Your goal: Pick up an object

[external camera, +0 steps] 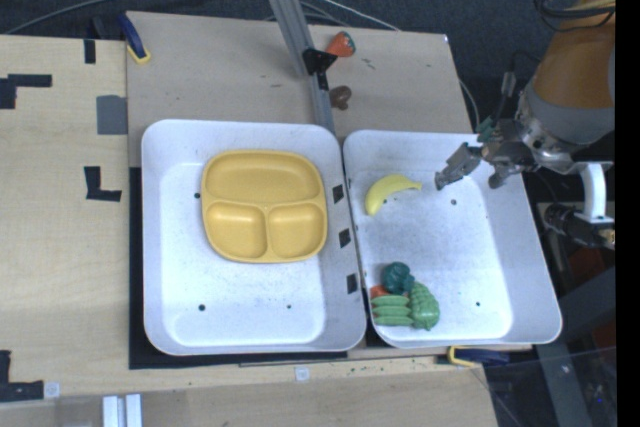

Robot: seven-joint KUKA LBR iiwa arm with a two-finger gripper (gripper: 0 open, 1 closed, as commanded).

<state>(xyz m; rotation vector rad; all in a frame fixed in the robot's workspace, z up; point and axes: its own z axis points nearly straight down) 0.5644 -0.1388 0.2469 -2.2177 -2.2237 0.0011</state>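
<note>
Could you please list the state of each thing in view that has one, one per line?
Pincer: open, holding nothing, over the right bin.
Banana: lying free in the right bin, apart from the pincer.
Green toys: resting at the right bin's near left corner, untouched.
Yellow tray: lying flat, open side up, in the left bin, its compartments bare.

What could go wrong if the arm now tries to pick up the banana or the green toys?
The gripper hangs over the right bin beside the banana, not above it, so a straight descent may miss. The banana is curved and could slip away. The green toys lie against the bin's wall near the left bin, leaving little finger room.
</note>
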